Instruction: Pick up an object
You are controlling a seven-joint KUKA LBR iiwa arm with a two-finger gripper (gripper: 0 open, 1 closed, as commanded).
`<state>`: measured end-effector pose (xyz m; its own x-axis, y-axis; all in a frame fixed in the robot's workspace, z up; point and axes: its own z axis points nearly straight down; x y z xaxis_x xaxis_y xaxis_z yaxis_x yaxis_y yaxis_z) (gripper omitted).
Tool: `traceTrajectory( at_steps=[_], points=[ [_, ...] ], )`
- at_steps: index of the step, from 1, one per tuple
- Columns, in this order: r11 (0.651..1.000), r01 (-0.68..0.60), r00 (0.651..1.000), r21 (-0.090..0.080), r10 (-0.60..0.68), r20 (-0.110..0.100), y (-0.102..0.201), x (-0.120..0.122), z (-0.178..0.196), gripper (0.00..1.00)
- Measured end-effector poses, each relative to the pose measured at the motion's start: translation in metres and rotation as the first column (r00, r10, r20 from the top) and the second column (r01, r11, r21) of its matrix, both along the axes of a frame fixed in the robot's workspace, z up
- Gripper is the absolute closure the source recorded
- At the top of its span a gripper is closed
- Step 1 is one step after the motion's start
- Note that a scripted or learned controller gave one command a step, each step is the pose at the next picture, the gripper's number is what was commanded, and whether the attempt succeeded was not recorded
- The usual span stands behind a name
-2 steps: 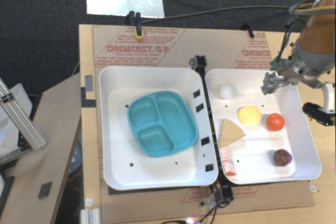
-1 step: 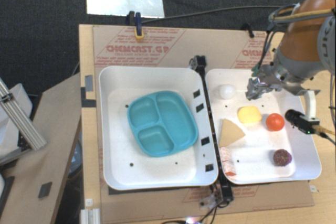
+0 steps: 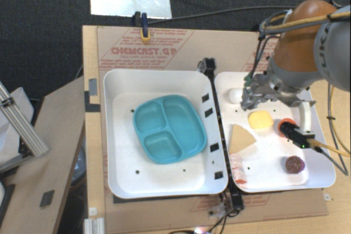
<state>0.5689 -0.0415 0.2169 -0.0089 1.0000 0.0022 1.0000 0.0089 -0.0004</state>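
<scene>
My gripper point(image 3: 250, 99) hangs low over the back left part of the right bin point(image 3: 323, 172). Just left of it lies a small white ball point(image 3: 235, 95). A yellow round piece point(image 3: 260, 120) sits right below the gripper in this view, and a tan wedge point(image 3: 241, 137) lies in front of that. Near the bin's front right corner rests a dark red ball point(image 3: 294, 164). A red and white wrapper point(image 3: 238, 167) lies against the front left wall. Nothing shows held in the gripper.
The left bin point(image 3: 118, 172) holds a teal divided plate point(image 3: 169, 128) at its middle. A black divider point(image 3: 215, 118) with clips runs between the two bins. The grey and orange arm point(image 3: 307, 41) covers the right bin's back right corner.
</scene>
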Motion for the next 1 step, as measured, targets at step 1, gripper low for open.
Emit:
traceTrajectory(
  at_steps=[1],
  points=[
    [1.000,-0.001,1.000,0.001,0.001,0.000,0.0502,-0.0136,0.0054,1.00]
  ],
)
